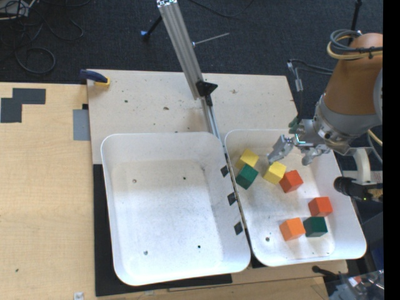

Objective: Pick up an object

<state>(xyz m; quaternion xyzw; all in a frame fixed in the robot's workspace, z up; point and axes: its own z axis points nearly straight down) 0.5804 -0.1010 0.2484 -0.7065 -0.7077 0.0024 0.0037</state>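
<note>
In the right bin (pixel 350 245), near edge: orange block (pixel 292 229) touching green block (pixel 315 226). Farther in lie an orange-red block (pixel 320 205), red block (pixel 290 181) and yellow block (pixel 274 172). The gripper (pixel 294 151) hovers above, jaws spread, holding nothing.

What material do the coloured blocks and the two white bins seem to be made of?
The blocks, such as the yellow block and the green block, look like painted wood or hard plastic: sharp edges, flat matt colour, no gloss. Which of the two, I cannot tell. The left bin and the right bin look like thin moulded plastic: rounded corners, smooth white walls, dark scuff specks on the floor.
</note>
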